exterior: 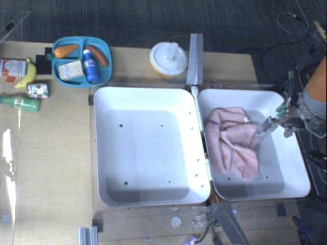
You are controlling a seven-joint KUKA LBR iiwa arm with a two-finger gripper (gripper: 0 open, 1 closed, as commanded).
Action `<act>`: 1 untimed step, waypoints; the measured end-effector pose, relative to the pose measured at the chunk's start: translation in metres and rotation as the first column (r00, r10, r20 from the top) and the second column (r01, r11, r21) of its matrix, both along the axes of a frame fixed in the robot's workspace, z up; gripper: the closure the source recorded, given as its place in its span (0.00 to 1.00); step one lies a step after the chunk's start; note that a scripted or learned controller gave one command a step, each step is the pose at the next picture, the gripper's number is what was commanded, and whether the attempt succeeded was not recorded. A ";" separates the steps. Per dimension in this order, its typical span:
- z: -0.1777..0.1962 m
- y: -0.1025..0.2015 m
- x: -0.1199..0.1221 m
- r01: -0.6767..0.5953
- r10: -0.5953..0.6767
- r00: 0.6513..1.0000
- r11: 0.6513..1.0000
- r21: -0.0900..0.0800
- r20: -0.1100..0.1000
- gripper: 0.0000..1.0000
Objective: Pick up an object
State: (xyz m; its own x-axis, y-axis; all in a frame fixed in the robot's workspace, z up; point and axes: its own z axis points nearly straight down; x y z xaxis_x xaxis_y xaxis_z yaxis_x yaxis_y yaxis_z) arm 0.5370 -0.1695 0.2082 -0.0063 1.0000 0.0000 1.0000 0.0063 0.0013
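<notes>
A crumpled pink cloth (pixel 232 144) lies in the left half of the right white bin (pixel 288 175). My gripper (pixel 266 126) reaches in from the right and hangs low over the bin. Its tip is at the cloth's upper right edge, touching it or just above it. The grey arm with its orange band (pixel 316 83) stands at the right edge of the view. Nothing is lifted off the bin floor.
The left white bin (pixel 145 147) sits beside it, with a ridge between them. Behind the bins are a blue divided tray of toy food (pixel 82 61), a white lidded cup (pixel 168 59) and a metal post (pixel 194 60). A banana, can and green bottle (pixel 23 103) lie far left.
</notes>
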 end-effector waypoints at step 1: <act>-0.113 -0.009 0.038 -0.039 0.039 0.999 0.999 -0.001 0.004 0.00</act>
